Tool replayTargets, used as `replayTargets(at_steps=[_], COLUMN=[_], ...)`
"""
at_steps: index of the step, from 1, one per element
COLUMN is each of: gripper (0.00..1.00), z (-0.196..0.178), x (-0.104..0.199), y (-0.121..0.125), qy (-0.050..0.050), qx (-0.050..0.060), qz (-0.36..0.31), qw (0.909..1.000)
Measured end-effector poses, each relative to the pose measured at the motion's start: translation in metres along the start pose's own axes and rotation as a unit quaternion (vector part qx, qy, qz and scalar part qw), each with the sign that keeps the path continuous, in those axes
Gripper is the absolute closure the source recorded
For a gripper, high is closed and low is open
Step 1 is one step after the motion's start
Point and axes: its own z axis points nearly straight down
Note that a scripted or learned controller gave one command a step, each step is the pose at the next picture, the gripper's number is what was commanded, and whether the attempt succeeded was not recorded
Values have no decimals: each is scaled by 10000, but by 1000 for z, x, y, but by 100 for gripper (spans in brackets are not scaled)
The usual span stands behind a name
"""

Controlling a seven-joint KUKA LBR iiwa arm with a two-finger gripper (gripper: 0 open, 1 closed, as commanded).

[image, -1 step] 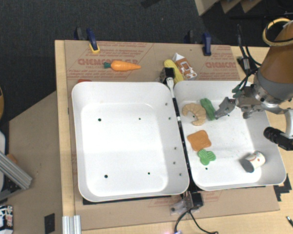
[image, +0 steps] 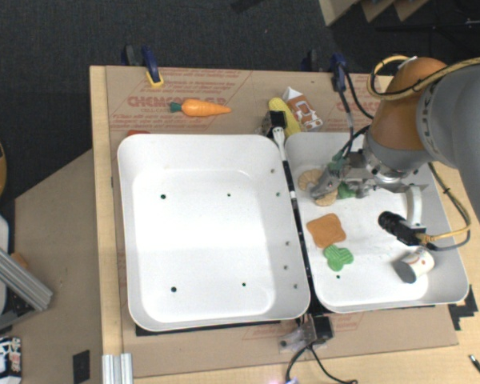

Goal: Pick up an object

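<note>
round tan cookie-like disc (image: 309, 182) sits at upper left of the right white bin (image: 440, 282), touching the tool (image: 330, 184); can't tell its grip state. descend square, close slow; avoid the orange flat slab (image: 326, 230) and green lumpy piece (image: 337, 256) nearby

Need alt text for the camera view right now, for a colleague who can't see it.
The arm's gripper is low in the right bin, beside a tan round piece; an orange-brown slice and green piece lie nearby. A carrot lies on the bench.

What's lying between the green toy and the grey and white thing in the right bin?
Bare white bin floor in the camera view: nothing lies between the green toy and the grey-and-white object.
</note>
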Motion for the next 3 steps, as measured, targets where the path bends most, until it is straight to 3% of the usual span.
replayTargets(at_steps=[1,2,3], gripper=[0,100,100], z=[-7,-22,-113], x=[18,17,118], y=[40,41,45], qy=[-15,-9,2], qx=[-20,-46,-66], qz=[-10,-1,-31], qw=[10000,10000,10000])
